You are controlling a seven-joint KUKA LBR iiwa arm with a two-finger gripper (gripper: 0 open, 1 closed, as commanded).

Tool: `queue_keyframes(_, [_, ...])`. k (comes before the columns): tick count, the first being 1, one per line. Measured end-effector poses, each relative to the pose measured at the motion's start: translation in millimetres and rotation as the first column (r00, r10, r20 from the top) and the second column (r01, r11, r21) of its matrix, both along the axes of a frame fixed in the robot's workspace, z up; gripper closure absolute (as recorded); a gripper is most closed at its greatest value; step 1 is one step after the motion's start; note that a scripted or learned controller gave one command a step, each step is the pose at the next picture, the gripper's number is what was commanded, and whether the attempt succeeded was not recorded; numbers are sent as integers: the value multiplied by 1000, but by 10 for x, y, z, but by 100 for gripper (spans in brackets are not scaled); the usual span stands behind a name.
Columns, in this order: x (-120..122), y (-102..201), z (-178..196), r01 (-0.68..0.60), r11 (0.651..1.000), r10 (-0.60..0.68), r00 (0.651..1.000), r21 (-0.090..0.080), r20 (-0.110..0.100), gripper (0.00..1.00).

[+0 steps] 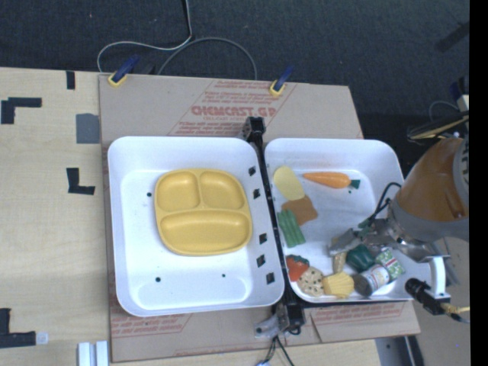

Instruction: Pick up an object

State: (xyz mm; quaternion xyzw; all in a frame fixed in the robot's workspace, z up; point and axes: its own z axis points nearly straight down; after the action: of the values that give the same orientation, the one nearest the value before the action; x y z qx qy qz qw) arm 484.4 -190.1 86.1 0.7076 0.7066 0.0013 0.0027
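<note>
- The gripper (352, 244) is low in the right bin (385, 158), near its front right corner, over a cluster of small things.
- Its fingers (341, 242) look spread apart and point toward the bin's middle; nothing sits between them that I can make out, so nothing is held.
- Just beside the fingers lie a dark green can (361, 258) and a labelled can (381, 273); the nearest candidates for a pick.
- Along the front edge sit a yellow piece (338, 284), a cookie (310, 281) and a strawberry (296, 267).
- Further off, near the divider: a pale lemon (288, 182), a brown block (301, 209) and a green piece (290, 228). A carrot (328, 179) lies by the back edge.
- The left bin (126, 204) carries a yellow plate (203, 210) at its middle.
- Judgement: the approach is made, but closing on a thing and lifting it are both left to do.
</note>
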Motion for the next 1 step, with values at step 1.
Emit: queue_keyframes(1, [25,-3,121,-1,1000,1,1000,-2,3,100])
